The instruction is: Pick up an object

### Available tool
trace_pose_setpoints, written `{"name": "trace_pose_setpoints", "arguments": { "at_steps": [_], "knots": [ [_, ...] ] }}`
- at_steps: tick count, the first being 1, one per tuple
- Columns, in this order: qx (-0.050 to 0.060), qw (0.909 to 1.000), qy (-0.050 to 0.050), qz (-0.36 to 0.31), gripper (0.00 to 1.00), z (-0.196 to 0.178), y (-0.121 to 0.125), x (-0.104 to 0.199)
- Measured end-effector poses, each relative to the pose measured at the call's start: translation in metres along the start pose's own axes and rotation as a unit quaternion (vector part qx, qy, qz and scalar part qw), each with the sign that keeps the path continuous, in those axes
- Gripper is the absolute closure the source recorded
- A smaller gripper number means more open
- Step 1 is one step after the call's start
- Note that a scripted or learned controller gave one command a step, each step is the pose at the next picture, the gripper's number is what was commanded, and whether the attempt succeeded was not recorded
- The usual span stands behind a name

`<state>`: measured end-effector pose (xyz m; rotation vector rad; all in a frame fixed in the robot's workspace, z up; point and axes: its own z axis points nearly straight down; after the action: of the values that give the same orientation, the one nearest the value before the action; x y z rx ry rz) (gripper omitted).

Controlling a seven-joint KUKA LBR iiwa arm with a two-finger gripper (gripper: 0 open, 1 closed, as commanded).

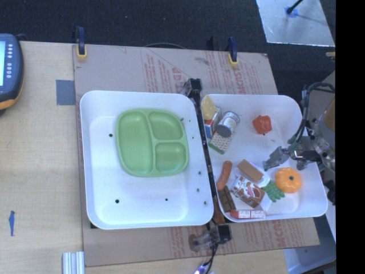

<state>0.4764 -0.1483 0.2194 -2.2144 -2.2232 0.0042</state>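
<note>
The right bin [285, 104] holds several small things: a red pepper [262, 124], a silver can [227, 124], a yellow piece [209, 108], a sausage [224, 174], a brown block [250, 170], a printed packet [248, 192] and an orange pumpkin [288, 181]. My gripper [290, 158] reaches in from the right and hangs over the bin's right side, just above and behind the pumpkin. It looks open, with one grey finger [274, 157] pointing left, and nothing sits between the fingers.
A green divided plate [153, 141] lies in the left bin [97, 170]. A black divider clip [194, 87] sits between the bins at the back. A handheld controller [8, 67] rests at the bench's far left.
</note>
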Motion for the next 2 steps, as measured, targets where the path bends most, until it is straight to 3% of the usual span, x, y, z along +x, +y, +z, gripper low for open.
{"name": "trace_pose_setpoints", "arguments": {
  "at_steps": [1, 2],
  "knots": [
    [-0.001, 1.0, 0.0, -0.001, 0.0, 0.118, 0.033, -0.009],
    [0.001, 1.0, 0.0, -0.001, 1.0, 0.105, 0.031, -0.01]
  ]
}}
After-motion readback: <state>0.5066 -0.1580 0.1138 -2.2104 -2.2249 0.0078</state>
